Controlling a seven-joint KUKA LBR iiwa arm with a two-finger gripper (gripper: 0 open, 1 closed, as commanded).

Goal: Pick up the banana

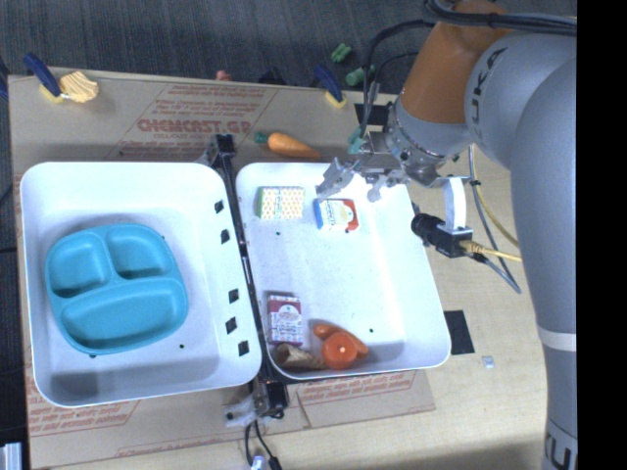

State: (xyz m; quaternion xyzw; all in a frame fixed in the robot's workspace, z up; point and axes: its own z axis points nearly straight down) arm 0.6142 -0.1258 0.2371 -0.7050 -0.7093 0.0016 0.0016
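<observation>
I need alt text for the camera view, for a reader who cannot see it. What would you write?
A grey robot arm holds its claw above the far edge of the right white bin, near a small carton. That bin also holds a pale packet, a red box and an orange fruit; the left bin holds a blue divided tray.

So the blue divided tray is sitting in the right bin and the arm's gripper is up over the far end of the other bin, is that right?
Not quite. In the camera view the blue divided tray sits in the left bin, not the right one. The rest stands: the gripper is over the far end of the other bin, the right bin, near a small white carton.
</observation>
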